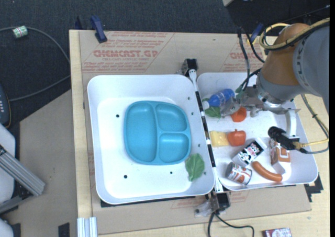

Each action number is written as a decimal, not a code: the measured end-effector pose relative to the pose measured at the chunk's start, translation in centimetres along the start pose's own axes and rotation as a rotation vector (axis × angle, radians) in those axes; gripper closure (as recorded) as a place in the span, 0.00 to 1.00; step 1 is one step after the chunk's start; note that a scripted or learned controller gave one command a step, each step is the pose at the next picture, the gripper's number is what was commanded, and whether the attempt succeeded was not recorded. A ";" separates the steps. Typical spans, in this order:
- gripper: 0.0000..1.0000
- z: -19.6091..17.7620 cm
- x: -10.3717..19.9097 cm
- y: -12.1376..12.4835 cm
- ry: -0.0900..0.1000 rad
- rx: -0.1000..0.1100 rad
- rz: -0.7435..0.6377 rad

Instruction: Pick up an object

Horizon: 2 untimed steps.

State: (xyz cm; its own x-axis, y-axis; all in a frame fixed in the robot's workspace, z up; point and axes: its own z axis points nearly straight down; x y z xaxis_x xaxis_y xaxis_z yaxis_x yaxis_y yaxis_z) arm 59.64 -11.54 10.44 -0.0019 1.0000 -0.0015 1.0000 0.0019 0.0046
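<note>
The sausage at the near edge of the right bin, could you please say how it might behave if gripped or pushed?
The sausage looks like a smooth, rounded cylinder lying flat, so it would probably roll if pushed sideways. Its glossy skin suggests it may slip between fingers. It seems a light toy.

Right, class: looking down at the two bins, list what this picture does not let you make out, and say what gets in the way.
- Gripper, camera view: the wrist above covers it, so whether the jaws are open or shut is unclear.
- Blue bottle: partly behind the gripper; contact cannot be judged.
- Small can and black-and-white carton: labels too small to read.
- Arm: cut off by the right edge.
</note>
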 end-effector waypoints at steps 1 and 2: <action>1.00 -1.0 0.0 0.0 -0.001 -0.002 0.000; 0.00 -1.0 0.0 0.0 -0.001 -0.002 0.000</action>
State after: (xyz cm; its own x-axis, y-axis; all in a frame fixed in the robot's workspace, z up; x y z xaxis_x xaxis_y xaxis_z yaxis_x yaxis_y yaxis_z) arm 59.67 -11.56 11.43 -0.0020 1.0000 -0.0021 1.0000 0.0020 0.0065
